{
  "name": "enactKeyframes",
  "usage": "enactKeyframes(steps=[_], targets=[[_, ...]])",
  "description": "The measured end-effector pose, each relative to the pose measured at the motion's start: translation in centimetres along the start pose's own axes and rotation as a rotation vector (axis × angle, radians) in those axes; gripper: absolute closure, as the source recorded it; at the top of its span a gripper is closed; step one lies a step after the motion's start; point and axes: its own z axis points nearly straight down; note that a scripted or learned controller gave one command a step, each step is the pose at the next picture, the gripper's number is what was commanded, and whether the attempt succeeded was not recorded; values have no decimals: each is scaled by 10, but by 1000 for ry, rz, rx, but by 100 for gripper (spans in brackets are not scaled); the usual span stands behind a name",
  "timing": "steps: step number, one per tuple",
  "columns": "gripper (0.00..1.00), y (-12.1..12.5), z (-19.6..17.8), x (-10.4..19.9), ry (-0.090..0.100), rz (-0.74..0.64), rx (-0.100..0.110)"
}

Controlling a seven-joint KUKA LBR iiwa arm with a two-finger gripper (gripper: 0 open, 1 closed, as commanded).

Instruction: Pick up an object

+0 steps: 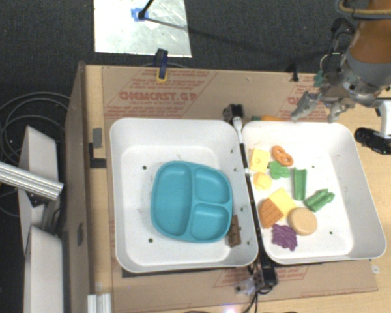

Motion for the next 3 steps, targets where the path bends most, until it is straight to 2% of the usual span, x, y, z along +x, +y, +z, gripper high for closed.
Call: enactKeyframes(steps=[1,2,3], targets=[[0,-44,112,-7,2,4,13],[0,-26,178,-18,0,4,-2],[0,-23,175,32,1,-4,-1]])
